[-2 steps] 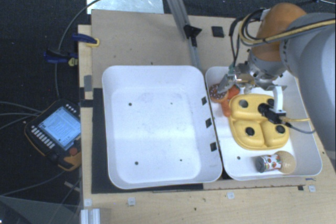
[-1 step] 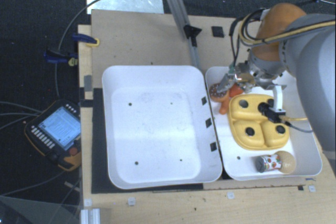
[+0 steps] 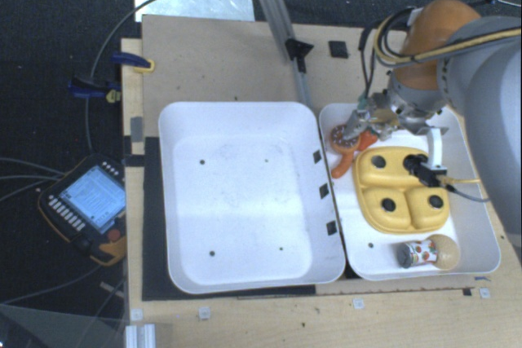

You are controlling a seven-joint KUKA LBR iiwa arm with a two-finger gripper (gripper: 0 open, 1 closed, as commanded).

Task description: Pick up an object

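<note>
In the right bin (image 3: pixel 481 253) lies a yellow moulded block (image 3: pixel 404 190) with several dark holes. An orange carrot-like piece (image 3: pixel 342 165) sits at its left, by the bin's left wall. A small red and white can (image 3: pixel 416 254) and a tan ball (image 3: pixel 444 251) rest near the bin's front edge. My gripper (image 3: pixel 359 125) hangs low over the bin's far left corner, just above the orange piece and a round orange-brown thing (image 3: pixel 342 139). Its fingers are blurred against the clutter.
The left bin (image 3: pixel 245 191) stands beside the right one, joined by black clips (image 3: pixel 325 191). A slanted grey pole (image 3: pixel 273 4) crosses the bench's far side. A teach pendant (image 3: pixel 86 204) lies on the floor at left.
</note>
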